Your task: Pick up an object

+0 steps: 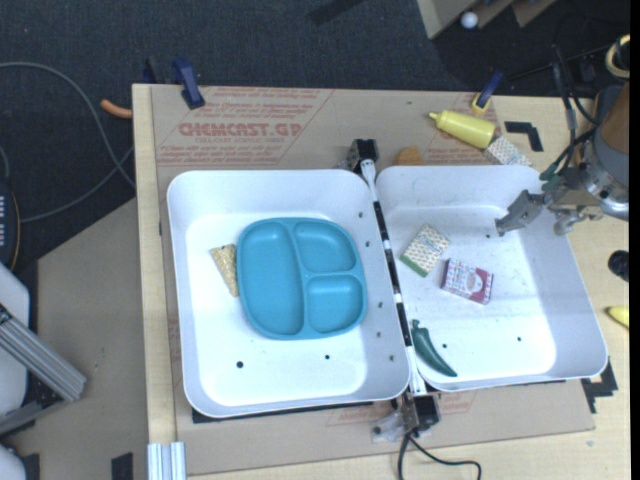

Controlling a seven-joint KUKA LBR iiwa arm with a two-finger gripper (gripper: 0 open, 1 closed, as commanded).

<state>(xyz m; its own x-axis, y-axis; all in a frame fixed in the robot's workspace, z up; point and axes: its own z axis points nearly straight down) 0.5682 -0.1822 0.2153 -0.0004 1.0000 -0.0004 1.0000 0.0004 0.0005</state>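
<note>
Nearest the camera, a dark green pepper-shaped toy (431,348) lies at the front left corner of the right-hand shallow white bin (575,313), against the seam between the bins. Further in, a small maroon-and-white printed packet (467,281) lies flat on the bin floor, and just beside it to the left a pale green checked square sponge (425,249) lies tilted. In the left-hand white bin (190,268) a blue three-compartment plastic plate (300,275) covers the middle, with a tan cracker-like piece (225,263) touching its left edge.

At the far right the two-finger gripper (540,213) hangs over the right bin's back corner, fingers spread wide with nothing between them, well apart from every candidate object. The arm enters from the right, wrist low and angled inward.

The likely trouble: the packet is thin and flat, so the fingers may scrape the floor and close on nothing, or nudge it into the sponge.

Beyond the bins a yellow mustard-style bottle (463,125) lies on the bench.
</note>
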